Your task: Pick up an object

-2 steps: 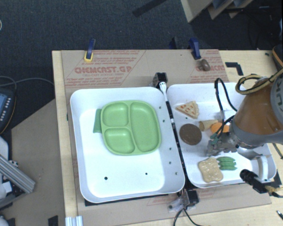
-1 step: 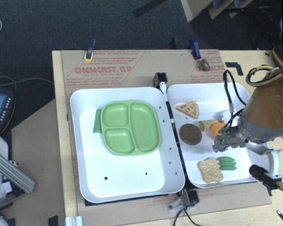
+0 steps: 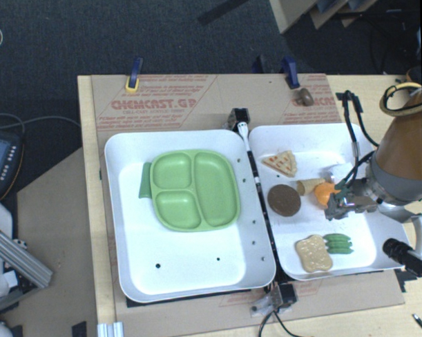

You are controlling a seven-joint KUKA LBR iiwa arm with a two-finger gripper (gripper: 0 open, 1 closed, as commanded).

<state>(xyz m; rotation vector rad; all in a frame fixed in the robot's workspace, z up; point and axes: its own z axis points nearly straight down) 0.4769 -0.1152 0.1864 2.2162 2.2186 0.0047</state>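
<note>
Reaching in from the right, the arm (image 3: 397, 158) hangs over the right bin (image 3: 265, 138), its jaws low beside an orange ball (image 3: 324, 192); whether they are clenched or released cannot be told. Nearby lie a brown disc (image 3: 284, 200), pizza slice (image 3: 281, 163), cracker (image 3: 313, 253) and green beans (image 3: 339, 243). A green divided plate (image 3: 195, 190) sits in the left bin (image 3: 130, 222).
</note>
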